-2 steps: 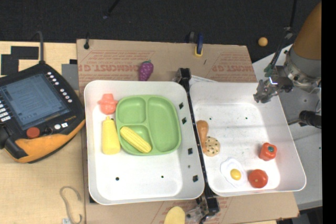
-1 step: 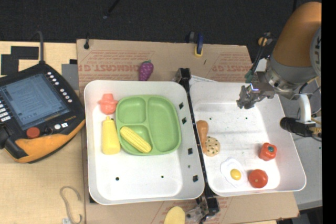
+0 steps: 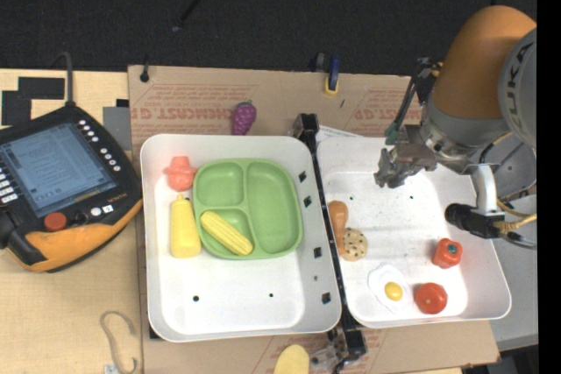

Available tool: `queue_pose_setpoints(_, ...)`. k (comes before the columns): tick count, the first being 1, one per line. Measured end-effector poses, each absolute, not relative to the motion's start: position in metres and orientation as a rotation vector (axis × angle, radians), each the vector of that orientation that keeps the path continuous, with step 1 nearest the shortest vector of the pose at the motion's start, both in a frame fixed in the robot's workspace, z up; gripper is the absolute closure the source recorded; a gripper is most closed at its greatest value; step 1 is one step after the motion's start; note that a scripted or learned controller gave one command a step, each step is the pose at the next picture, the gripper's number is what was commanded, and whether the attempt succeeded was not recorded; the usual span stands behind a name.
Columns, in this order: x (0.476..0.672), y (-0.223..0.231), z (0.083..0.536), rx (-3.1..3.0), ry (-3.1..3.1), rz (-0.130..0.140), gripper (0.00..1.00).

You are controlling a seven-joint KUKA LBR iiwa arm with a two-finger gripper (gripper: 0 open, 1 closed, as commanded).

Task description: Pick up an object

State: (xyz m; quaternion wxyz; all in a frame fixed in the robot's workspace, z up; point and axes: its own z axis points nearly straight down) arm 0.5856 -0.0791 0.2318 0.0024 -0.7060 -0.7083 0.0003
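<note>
My gripper (image 3: 392, 172) hangs over the back left part of the right bin (image 3: 473, 311), above bare white floor. Nothing shows in its grasp. In this bin lie a tan sausage roll (image 3: 337, 215) and a speckled cookie (image 3: 353, 244) by the left wall, in front and left of the gripper. A fried egg (image 3: 388, 286) and a red tomato (image 3: 430, 298) sit near the front. A small red pepper (image 3: 447, 252) lies toward the right.
The left bin (image 3: 228, 315) holds a green divided plate (image 3: 272, 206) with a corn cob (image 3: 227, 232), a yellow bottle (image 3: 183, 226) and a pink toy (image 3: 179, 173). Purple grapes (image 3: 244, 116) lie behind the bins, a lemon (image 3: 292, 358) in front. A teach pendant (image 3: 61, 179) rests at the left.
</note>
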Motion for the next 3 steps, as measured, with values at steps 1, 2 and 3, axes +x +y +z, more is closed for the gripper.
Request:
queue_pose_setpoints(1,0.564,-0.033,0.24,-2.215,-2.221,0.001,1.0)
queue_pose_setpoints(2,0.539,0.017,0.243,-2.214,-2.221,0.003,1.0)
queue_pose_setpoints(3,0.521,0.054,0.231,-2.216,-2.22,0.005,1.0)
